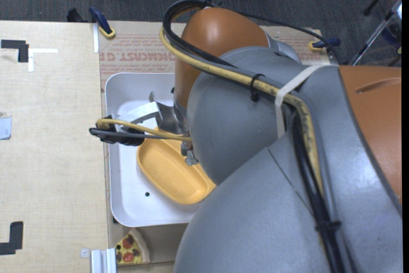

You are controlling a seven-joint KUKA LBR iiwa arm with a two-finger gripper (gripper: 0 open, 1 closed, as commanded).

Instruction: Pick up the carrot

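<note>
Whether the fingers are open or closed cannot be told under the grey arm [255,137], low over a yellow dish [169,172] in the white bin [124,201]; the carrot's place cannot be told either, so no pickup is confirmed yet

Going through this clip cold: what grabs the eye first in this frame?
The grey arm with its orange band fills the right and middle of the view, with a black and yellow cable looped over it. Under it, at left of centre, sits a white bin with a yellow dish lying in it. A toy pizza slice lies just outside the bin's near edge, at the bottom.
</note>
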